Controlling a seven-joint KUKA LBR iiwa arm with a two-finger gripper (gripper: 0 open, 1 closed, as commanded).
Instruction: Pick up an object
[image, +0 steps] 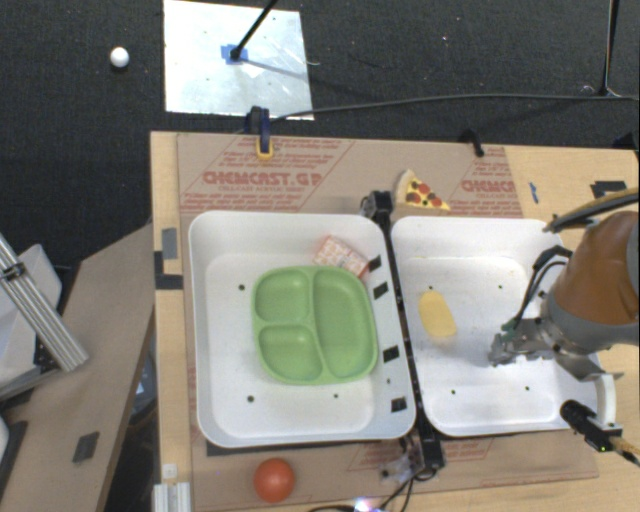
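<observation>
The gripper hovered at right of frame, finger state unclear, probably lining up on the yellow object nearby.

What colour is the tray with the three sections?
Light green. The divided tray lies in the left bin, seen clearly in the camera view.
</observation>
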